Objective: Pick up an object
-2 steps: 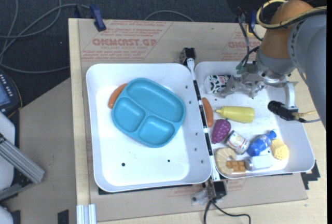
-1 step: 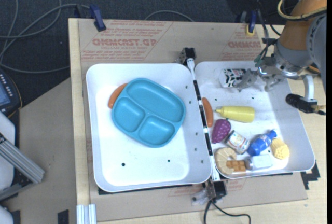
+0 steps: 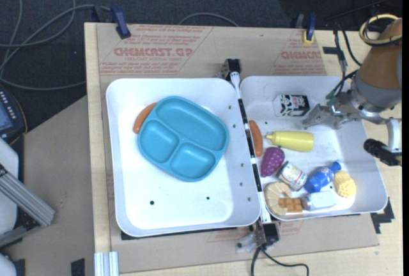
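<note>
Blue clamps [image 3: 119, 21] on cardboard-topped bench [image 3: 192, 45]; cables [image 3: 38, 25] on dark floor.

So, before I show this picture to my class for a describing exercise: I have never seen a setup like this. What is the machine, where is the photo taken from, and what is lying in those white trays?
The single photo comes from a camera fixed above the bench, looking down at a slant. On the right is a robot arm, grey with an orange band, reaching in over the right bin. Its grasping end, the gripper, hangs above that bin near a small black-and-white carton; nothing can be seen held in it.

The right bin holds toy food: a yellow mustard bottle, purple grapes, a hot dog at the bin's left wall, a blue bottle, yellow corn and a few smaller pieces.

The left bin holds a blue divided plate with something orange poking out from beneath it.
</note>
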Robot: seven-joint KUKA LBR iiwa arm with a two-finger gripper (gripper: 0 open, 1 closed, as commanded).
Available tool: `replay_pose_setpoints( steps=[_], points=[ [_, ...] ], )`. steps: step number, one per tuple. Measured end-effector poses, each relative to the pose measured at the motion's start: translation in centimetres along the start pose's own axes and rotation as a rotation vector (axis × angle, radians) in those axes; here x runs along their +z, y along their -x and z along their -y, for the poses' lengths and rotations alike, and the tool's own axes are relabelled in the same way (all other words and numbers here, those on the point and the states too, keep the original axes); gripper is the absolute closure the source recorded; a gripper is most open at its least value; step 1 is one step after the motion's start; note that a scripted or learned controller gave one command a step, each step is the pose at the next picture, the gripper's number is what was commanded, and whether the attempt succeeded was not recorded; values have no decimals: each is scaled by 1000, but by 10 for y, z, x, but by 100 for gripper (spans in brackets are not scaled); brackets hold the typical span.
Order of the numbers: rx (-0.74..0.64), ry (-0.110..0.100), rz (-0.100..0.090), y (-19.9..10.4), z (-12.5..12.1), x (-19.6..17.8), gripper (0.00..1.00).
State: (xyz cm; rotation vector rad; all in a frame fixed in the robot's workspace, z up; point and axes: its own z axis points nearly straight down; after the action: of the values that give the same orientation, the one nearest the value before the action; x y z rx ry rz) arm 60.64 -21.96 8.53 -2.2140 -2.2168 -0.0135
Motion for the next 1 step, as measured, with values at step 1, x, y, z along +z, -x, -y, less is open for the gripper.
replay_pose_setpoints(
  steps=[1],
  points=[
    [-12,-32,12,-99,-37,4,0]
  ],
)
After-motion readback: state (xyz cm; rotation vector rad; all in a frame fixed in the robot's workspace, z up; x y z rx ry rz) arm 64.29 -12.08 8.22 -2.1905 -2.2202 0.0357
